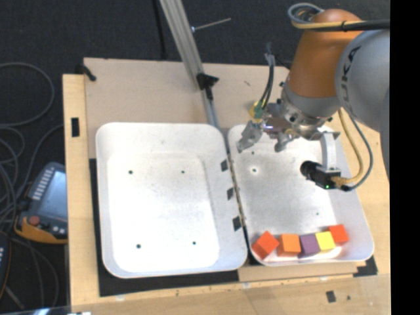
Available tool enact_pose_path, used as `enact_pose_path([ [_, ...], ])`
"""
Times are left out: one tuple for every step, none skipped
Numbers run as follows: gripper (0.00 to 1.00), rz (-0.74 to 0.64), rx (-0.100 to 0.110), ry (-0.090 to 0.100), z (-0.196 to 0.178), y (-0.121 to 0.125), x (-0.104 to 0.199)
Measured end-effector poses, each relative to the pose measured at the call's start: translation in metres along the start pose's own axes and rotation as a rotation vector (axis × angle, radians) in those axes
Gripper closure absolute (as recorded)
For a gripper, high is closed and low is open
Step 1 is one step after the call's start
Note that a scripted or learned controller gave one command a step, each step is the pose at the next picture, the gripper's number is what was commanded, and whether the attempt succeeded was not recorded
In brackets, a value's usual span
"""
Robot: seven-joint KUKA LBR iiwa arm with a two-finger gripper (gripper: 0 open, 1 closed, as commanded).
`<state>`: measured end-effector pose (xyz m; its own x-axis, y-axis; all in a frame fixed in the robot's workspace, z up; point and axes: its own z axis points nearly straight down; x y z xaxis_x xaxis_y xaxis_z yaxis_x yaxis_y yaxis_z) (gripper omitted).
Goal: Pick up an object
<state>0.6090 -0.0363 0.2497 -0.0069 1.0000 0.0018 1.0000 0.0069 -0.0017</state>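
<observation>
Blocks, five in a row, lie along the near wall of the right bin [348, 202]: a red-orange block [266, 243] at the left end, tilted and slightly apart in angle from its neighbours; then an orange block [290, 243], a purple block [308, 243], a yellow block [325, 241] and a second red-orange block [338, 233]; each appears to touch the next, and the row sits pressed against the bin's rim; any one would serve as the object to be picked

The hand [264, 136] hangs over the far end of the right bin, well apart from the row; two fingers can be seen spread with a gap between them and nothing in that gap, so the hand is judged released and unladen

Risks from here, in my judgement: the blocks are packed side by side, so a finger coming down between two of them has little room and may land on top of a block or push the row along the wall; the rim close behind the row could foul one finger and stop the closure; the tilted end block offers the freest faces but may swivel out of the grip under uneven contact; the hand must cross the bin's length, so any aiming error lands on bare floor

Appearance: small cubes, matt, solid colours, sharp edges; likely light and easily shoved; the left bin [164, 195] holds nothing of note
</observation>
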Motion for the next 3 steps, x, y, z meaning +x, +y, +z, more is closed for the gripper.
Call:
enact_pose_path([
  [0.0, 0.007, -0.003, -0.002, 0.0, 0.001, -0.004],
  [0.0, 0.01, -0.001, -0.002, -0.003, -0.063, 0.008],
  [0.0, 0.014, -0.003, -0.002, -0.003, -0.061, 0.008],
])
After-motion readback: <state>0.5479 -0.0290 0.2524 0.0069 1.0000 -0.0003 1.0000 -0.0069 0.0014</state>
